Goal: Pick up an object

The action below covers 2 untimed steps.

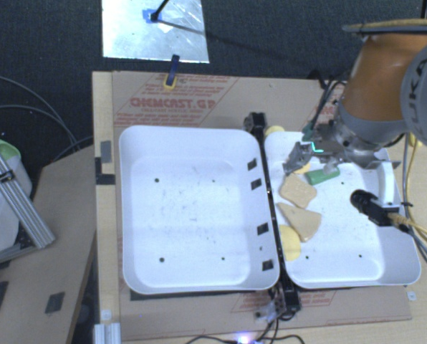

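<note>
My gripper (312, 163) hangs over the back left part of the right bin (396, 264), and its two grey fingers stand apart, open. A small green block (321, 176) lies just under the fingers, not clamped. In front of it lie a tan square piece (297, 190) and a tan wedge-shaped piece (304, 221). A yellow lump (290, 244) rests against the bin's left wall. Another pale yellow object (274, 130) sits at the bin's back left corner.
The left bin (192, 142) is beside the right one, split from it by a black divider (268, 206). The arm's orange band (385, 63) looms over the right bin's back. Cardboard (199, 99) lies under both bins.
</note>
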Tool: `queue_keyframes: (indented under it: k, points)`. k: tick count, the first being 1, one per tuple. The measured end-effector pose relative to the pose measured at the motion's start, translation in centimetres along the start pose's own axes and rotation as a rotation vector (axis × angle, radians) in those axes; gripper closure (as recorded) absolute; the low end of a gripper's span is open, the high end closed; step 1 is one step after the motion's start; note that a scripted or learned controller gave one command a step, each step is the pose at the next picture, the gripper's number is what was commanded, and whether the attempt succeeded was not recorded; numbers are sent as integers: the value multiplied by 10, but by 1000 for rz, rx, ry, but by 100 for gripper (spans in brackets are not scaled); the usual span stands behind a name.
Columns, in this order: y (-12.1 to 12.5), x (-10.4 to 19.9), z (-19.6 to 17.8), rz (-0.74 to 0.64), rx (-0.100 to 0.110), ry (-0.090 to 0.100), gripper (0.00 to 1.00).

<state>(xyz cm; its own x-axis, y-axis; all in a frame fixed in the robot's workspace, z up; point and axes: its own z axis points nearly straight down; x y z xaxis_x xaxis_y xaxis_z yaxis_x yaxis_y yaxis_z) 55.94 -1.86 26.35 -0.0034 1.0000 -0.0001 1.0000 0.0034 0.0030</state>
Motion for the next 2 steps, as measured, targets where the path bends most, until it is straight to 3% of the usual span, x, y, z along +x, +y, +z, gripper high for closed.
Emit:
queue_keyframes:
  k: [1, 2]
  points:
    - [1, 0, -11, -5, -3, 0, 100]
    - [1, 0, -11, -5, -2, 0, 0]
